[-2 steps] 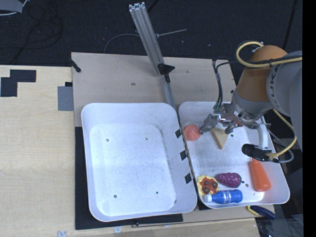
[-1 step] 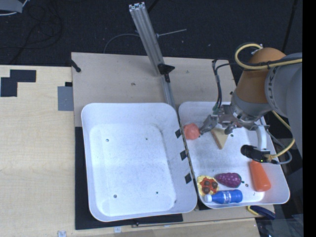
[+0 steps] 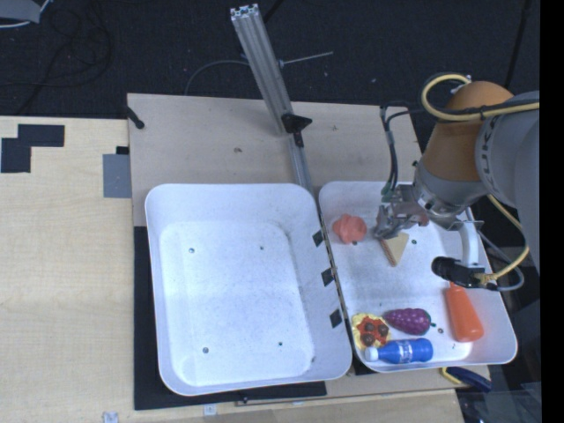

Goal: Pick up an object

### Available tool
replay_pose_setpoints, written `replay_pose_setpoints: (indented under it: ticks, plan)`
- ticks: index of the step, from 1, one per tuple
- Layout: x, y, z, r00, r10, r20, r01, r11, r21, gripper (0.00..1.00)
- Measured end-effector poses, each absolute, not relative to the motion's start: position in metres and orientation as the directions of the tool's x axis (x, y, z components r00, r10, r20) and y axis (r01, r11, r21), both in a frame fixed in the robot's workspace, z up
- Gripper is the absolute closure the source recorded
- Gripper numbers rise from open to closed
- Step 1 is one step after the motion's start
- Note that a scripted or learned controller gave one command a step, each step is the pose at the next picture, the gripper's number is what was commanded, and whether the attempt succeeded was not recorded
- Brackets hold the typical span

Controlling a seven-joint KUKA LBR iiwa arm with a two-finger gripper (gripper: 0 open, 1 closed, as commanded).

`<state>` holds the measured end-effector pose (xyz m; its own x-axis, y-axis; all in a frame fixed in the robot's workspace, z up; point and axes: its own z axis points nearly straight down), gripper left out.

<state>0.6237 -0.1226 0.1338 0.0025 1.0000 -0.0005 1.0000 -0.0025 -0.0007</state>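
Left white bin (image 3: 238, 289) well left of pincer, pink lump (image 3: 350, 228) just left of pincer, pincer (image 3: 390, 227) low in right bin (image 3: 493, 346), finger spread indiscernible, tan wedge (image 3: 396, 248) directly beneath it, contact unclear, purple grapes (image 3: 409, 320), blue bottle (image 3: 405, 352) below, orange carrot (image 3: 463, 314) lower right.

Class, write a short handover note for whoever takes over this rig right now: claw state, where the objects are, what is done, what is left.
Claw: low in the right bin, right above the tan wedge; grip state unclear.
Objects, all in the right bin: pink lump left of the claw; orange carrot near the right rim; purple grapes, blue bottle and a red-yellow toy at the front.
Done: approach to the wedge.
Left: confirm a grasp, lift an object out.
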Motion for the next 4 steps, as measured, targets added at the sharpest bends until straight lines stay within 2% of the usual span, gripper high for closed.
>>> replay_pose_setpoints:
  ticks: [1, 2, 4]
  plan:
    - [0.629, -0.125, 0.195, 0.0, 1.0, -0.001, 1.0, 0.0, 0.005, 1.0]
    - [0.629, -0.126, 0.217, 0.001, 1.0, 0.0, 1.0, -0.001, 0.001, 1.0]
    - [0.609, -0.035, 0.209, -0.003, 1.0, 0.001, 1.0, 0.003, -0.001, 1.0]
